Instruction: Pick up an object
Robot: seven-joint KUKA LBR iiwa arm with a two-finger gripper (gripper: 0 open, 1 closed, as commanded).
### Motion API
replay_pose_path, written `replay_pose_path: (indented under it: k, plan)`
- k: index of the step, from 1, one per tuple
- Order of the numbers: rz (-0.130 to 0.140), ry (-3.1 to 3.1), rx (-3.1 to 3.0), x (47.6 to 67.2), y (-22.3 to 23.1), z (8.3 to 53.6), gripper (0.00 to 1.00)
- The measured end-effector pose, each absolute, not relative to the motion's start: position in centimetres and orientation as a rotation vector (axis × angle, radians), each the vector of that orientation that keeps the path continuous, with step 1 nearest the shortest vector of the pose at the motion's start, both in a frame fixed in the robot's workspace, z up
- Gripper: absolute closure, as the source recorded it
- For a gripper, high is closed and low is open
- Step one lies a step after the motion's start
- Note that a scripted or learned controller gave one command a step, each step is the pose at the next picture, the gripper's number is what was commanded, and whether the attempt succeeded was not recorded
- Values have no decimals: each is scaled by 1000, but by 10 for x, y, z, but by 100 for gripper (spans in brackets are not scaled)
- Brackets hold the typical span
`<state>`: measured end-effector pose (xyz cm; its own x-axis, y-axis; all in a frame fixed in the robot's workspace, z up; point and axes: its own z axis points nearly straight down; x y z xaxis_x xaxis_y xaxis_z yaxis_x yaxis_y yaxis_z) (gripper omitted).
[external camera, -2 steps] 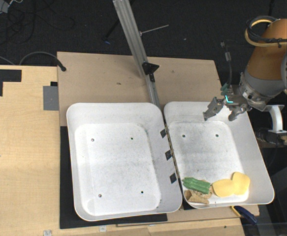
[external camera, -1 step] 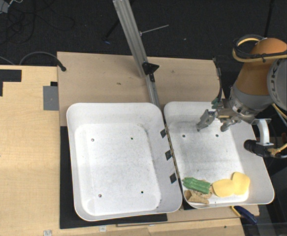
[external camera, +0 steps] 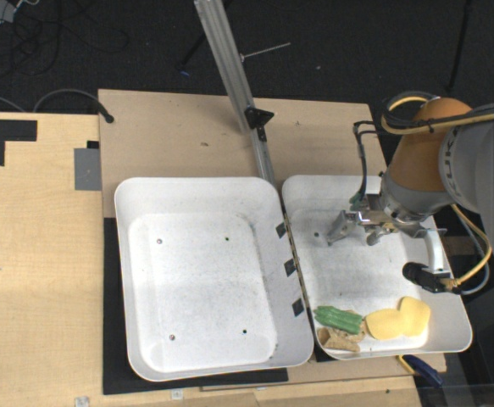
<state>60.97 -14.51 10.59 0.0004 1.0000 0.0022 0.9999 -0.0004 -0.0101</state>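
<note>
In the right bin [external camera: 348,193], three objects lie along the near edge: a green vegetable-shaped piece [external camera: 340,318], a small tan lump [external camera: 341,339] just in front of it, and a yellow soft object [external camera: 399,320] to their right. My gripper [external camera: 354,229] hangs over the middle of the right bin, well behind those objects, with its two grey fingers spread apart and nothing between them. The grey arm with its orange band [external camera: 429,147] comes in from the right.
The left bin [external camera: 136,202] sits beside the right one, joined by black clips [external camera: 291,267] along the shared wall. A slanted metal rail [external camera: 230,66] rises behind the bins. Cables loop around the arm at the right.
</note>
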Motion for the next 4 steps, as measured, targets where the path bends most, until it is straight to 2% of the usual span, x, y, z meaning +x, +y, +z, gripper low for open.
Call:
replay_pose_path:
  k: [1, 2, 3, 4]
  plan:
    - [3, -2217, -2222, 610, -144, 91, 0]
    - [3, -2210, -2228, 609, -145, 101, 100]
    - [-2, -2223, -2222, 611, -139, 146, 100]
    - [-4, -2224, -2224, 613, -141, 210, 100]
